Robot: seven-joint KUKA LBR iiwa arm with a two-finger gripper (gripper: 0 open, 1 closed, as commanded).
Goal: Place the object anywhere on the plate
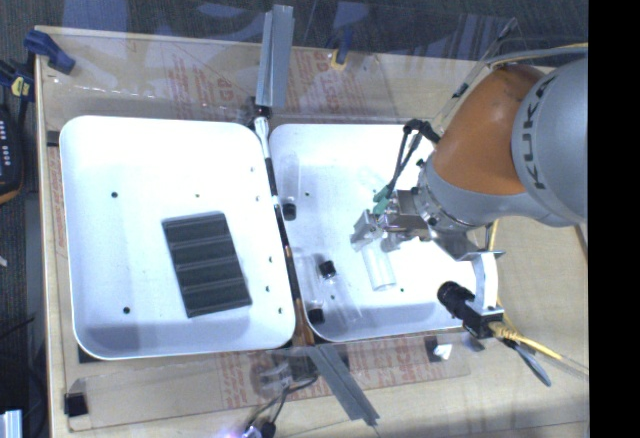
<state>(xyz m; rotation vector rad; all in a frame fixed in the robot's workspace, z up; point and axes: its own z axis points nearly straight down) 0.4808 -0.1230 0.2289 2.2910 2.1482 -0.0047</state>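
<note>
Left bin (pixel 100 156): dark ridged plate (pixel 206 264) lies flat at centre-right; white floor around it open on all sides, widest toward the far-left corner. Raised divider (pixel 275 216) between bins forms a low ridge across any crossing. Right bin (pixel 330 151): arm (pixel 500 156) and gripper (pixel 375 231) occupy the middle and right; clear object (pixel 380 271) just beside the gripper; small black piece (pixel 326 268) near the divider. Far-left portion open.

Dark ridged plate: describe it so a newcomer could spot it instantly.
Two white bins sit side by side; take the left bin, away from the arm. The plate lies flat on its floor, toward the near edge and the divider. It is a dark grey rectangle with ridges running across it, set at a slight angle, and far larger than the small dark bits in the right bin.
</note>
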